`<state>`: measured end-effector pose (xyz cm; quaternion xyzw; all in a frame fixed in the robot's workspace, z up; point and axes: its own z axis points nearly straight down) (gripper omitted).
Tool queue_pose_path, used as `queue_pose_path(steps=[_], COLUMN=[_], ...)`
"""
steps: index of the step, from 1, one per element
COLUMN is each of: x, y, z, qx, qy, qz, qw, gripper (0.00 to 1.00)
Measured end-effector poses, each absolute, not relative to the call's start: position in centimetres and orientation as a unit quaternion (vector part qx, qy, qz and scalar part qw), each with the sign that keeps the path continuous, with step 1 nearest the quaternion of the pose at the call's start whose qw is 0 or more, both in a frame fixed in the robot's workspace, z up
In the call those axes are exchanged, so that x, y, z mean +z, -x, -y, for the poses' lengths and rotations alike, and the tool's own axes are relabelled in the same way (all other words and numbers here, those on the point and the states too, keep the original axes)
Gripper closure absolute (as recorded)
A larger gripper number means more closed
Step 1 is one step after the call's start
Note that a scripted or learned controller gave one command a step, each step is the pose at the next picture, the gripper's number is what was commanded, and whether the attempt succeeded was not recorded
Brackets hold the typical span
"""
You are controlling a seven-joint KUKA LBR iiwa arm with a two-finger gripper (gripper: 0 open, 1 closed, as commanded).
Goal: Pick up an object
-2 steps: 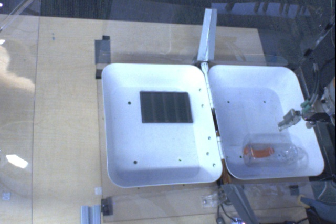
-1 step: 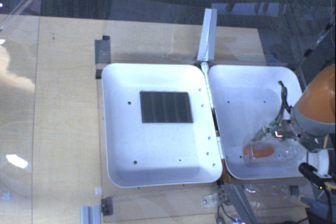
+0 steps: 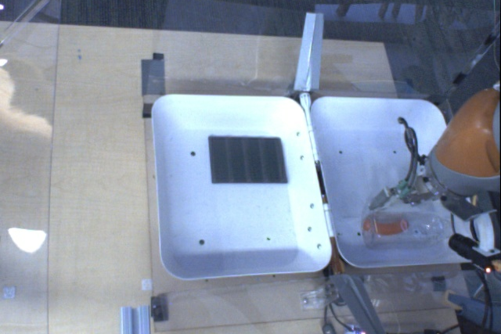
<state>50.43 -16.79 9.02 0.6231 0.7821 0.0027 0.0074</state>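
Near the front of the right shallow white bin [image 3: 356,121], a clear plastic bottle with an orange label [image 3: 395,228] is seen lying on its side, close to the front wall. Just above it, the two-finger gripper [image 3: 401,194] is lowered into the bin at the end of the grey arm with its orange band [image 3: 473,141], which reaches in from the right. Whether the tool is released or clenched cannot be told, since its tip is small and blurred against the white floor; no object is seen held. The left shallow white bin [image 3: 180,192] is marked by a dark ribbed rectangular panel [image 3: 247,159] on its floor.

Several failures are judged possible. The bottle is rounded and probably smooth, so it could be rolled or squeezed aside if it is closed on off-centre. Its transparency may also make it poorly located. Being close to the front wall, it could be pushed against the rim instead of being lifted.
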Motion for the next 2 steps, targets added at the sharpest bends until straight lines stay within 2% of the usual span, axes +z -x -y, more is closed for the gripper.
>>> queue_pose_path(steps=[1, 2], x=[9.0, 9.0], y=[-49.3, -54.4], z=[11.1, 9.1], qx=[0.0045, 0.0046], qy=[-0.59, -0.63], qz=[-0.808, -0.777], qw=[0.008, 0.007], gripper=[0.0, 0.0])
